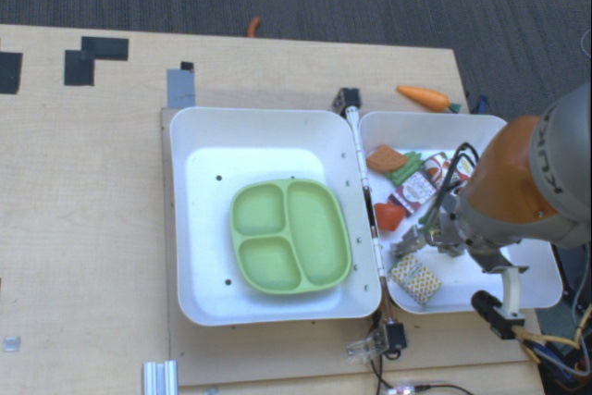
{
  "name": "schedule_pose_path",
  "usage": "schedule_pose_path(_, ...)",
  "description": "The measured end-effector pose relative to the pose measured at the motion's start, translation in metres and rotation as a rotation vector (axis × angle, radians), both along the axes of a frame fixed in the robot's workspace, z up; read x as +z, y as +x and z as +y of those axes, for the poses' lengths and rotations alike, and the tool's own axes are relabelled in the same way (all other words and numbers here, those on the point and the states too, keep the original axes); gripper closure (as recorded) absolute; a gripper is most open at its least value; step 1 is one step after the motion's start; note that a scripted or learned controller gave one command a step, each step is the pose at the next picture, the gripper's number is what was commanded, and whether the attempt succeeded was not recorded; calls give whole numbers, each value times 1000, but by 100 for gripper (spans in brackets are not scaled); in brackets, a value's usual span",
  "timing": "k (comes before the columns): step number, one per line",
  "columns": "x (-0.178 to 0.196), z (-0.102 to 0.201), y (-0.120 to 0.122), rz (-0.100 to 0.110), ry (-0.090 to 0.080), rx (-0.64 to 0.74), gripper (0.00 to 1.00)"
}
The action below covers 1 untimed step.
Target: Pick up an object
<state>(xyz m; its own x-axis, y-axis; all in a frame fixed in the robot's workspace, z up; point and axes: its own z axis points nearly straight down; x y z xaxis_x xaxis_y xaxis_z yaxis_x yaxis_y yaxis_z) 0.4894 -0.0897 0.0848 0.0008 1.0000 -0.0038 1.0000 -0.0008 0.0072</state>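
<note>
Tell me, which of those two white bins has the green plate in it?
The left bin, away from the arm, holds the green plate; the right bin has small items.

You have a light wood bench (83,199) carrying two white bins side by side — left bin (185,199), right bin (546,287). A toy carrot (424,95) lies on the bench just behind the right bin — black patches (92,58) far left.
</note>
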Motion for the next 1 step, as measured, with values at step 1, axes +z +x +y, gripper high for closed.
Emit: schedule_pose_path(1, 8, 1, 2, 0, 2, 2, 100)
